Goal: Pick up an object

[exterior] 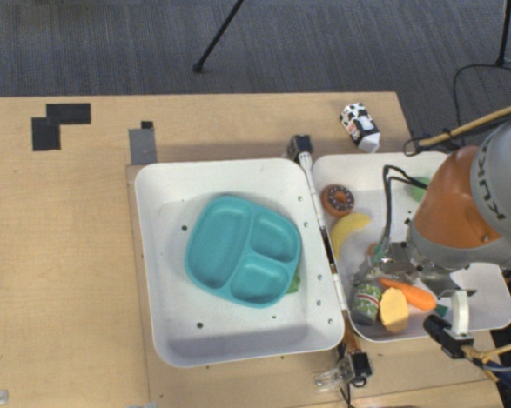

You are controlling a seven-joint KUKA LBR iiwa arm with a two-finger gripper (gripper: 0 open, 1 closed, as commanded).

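Leftmost, a teal divided plate [245, 261] lay alone in the left bin [173, 335]. Right bin [490, 309]: doughnut [337, 199] and banana [349, 229] far side, orange carrot [410, 294] and yellow block [394, 309] near side. End effector [391, 266] hung low just over the carrot; open or closed, could not tell. Nothing seen lifted; pick judged not yet done.
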